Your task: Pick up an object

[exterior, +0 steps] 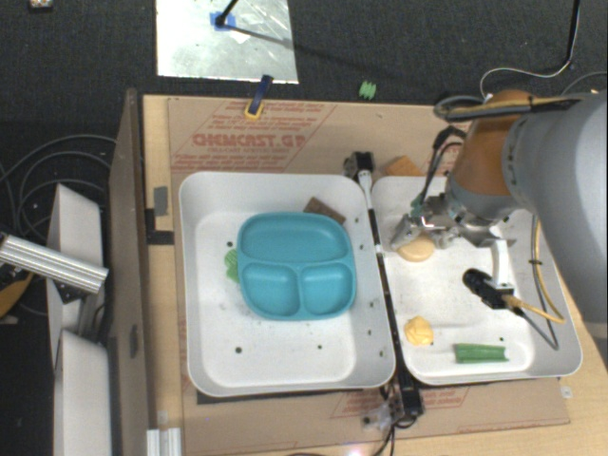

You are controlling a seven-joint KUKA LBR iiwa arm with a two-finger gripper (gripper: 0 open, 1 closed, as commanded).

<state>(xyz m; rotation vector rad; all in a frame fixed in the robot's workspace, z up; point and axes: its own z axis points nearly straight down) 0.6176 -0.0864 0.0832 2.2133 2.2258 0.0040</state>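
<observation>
The light is even and quite bright, and it seems to come from above. The 2 white bins (285,373) look very pale, almost without detail. A silver sheet (226,27) at the top gives a dull glare. The shadows are soft and short, under the blue tray (294,264). The dark floor (66,74) looks grainy. The picture is slightly soft, and the arm (556,174) is blurred.

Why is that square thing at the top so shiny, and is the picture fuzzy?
In the camera view, the silver sheet bounces light back as pale glare; the white bins look bright too; the picture is a bit soft, so the small yellow lump lacks sharp edges.
</observation>
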